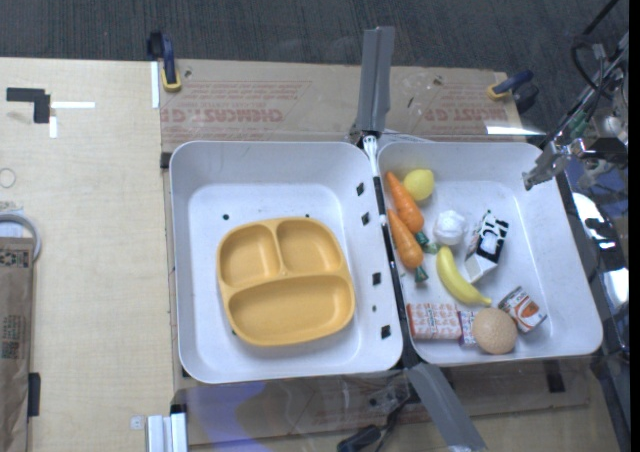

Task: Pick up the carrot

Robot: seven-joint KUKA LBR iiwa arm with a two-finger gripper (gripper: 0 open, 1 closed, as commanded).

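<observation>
Of the 2 carrots lying end to end along the right bin's left wall, centre frame, either looks light, rigid, smooth plastic, best pinched across its thick middle; whether the gripper is open I cannot tell.

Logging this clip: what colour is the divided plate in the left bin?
Yellow-orange plate, plain, seen clearly in the camera view.

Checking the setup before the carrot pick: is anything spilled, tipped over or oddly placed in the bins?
Nothing looks spilled or broken. The right bin is crowded: two carrots lie end to end against its left wall, a lemon beside the upper one and a banana close by. The yellow plate sits flat in the left bin.
</observation>
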